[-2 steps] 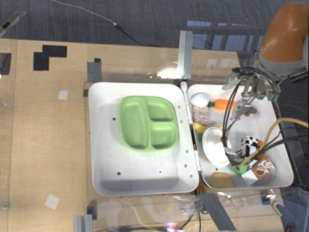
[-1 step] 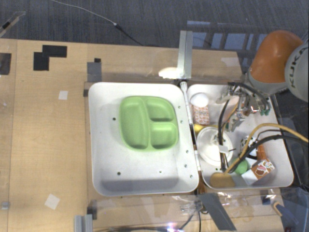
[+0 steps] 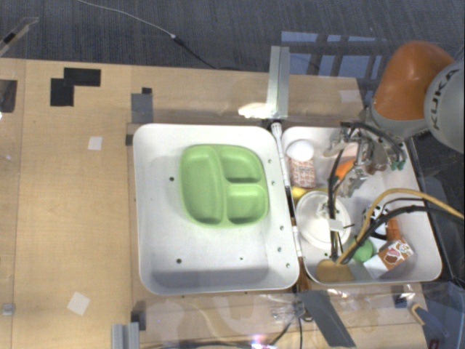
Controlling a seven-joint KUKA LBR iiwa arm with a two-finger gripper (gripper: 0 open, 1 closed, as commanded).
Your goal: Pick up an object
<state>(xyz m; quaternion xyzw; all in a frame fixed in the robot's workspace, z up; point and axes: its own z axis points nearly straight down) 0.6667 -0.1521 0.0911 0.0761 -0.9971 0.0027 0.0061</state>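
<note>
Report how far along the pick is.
Done: the arm has reached over the right bin. In hand: the gripper sits low among that bin's clutter, near the white cup, with nothing visibly between its fingers. Left: grasp and lift an object. The green tray lies untouched in the left bin.

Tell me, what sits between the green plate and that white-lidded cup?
In the camera view, bare white floor of the left bin and the bins' adjoining rims separate the green divided plate from the white-lidded cup.
</note>
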